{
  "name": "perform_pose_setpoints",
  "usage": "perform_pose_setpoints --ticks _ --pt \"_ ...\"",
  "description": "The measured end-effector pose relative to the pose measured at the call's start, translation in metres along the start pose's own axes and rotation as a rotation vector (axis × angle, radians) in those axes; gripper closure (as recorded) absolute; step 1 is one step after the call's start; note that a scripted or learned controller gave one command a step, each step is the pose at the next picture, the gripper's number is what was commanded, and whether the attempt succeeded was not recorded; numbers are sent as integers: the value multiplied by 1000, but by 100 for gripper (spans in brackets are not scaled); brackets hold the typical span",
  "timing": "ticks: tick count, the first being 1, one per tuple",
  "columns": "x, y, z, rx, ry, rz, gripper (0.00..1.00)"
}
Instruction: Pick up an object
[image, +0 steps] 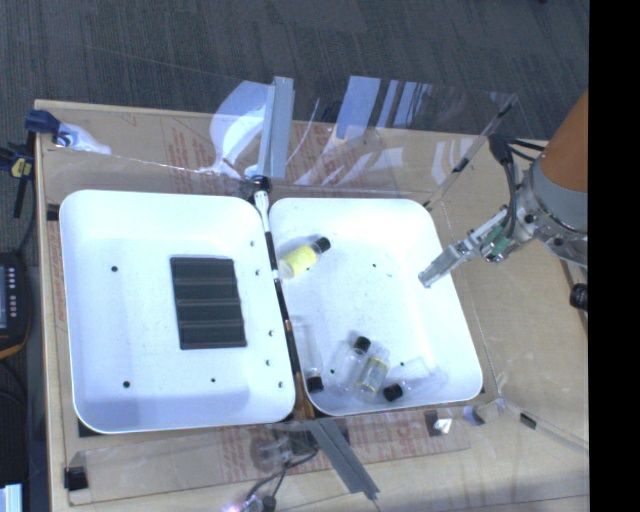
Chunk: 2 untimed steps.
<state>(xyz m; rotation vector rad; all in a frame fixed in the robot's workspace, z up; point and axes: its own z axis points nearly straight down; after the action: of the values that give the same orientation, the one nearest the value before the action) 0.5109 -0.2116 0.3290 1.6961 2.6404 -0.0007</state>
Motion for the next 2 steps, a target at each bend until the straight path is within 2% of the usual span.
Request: perform_pose_setpoints --ticks 1,2 --pt "6 31 201 6 8 -42 0" --pt "-33 78 -115 -1 -1 -416 0"
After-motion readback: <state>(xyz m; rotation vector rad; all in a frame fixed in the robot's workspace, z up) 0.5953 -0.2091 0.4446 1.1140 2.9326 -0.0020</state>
